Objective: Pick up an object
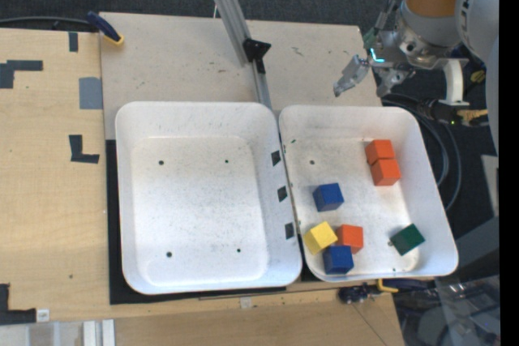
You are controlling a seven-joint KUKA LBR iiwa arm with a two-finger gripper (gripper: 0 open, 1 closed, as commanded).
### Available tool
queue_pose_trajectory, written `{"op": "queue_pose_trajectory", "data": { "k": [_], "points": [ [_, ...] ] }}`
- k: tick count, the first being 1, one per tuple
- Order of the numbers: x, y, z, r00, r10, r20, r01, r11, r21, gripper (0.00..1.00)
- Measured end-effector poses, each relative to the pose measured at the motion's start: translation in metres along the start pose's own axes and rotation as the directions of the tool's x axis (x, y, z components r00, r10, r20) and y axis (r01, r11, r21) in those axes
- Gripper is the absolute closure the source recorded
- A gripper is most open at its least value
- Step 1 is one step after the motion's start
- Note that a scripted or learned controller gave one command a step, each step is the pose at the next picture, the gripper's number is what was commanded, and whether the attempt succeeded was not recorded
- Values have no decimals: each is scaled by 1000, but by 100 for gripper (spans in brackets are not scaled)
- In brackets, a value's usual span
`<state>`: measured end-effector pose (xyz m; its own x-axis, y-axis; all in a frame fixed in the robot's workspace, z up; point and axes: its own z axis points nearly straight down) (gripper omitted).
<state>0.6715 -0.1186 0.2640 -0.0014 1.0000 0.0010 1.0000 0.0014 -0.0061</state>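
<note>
Up past the far rim of the right shallow white plastic bin (422,143), the grey two-finger pincer (352,78) hangs over the bare bench; can't tell its state from this angle, and nothing sits in it; all the blocks are in that right bin: a long orange wooden block (382,161) nearest, a blue cube (328,196) mid-bin, then a yellow cube (321,236), small orange cube (350,237) and second blue cube (338,258) bunched together touching; a dark green cube (407,239) sits apart; the left white bin (130,174) lies alongside.

In the white right bin (422,150), blocks are showing orange (382,162), blue (328,196), yellow (321,236), orange (351,237), blue (338,259) and green (407,239).
</note>
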Motion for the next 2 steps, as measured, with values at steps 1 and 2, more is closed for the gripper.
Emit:
{"op": "queue_pose_trajectory", "data": {
  "k": [1, 2],
  "points": [
    [0, 1, -4, 1000, -1, 2, 1, 1000, -5, 0],
    [4, -1, 61, 1000, 0, 1, 0, 1000, 2, 0]
  ]
}}
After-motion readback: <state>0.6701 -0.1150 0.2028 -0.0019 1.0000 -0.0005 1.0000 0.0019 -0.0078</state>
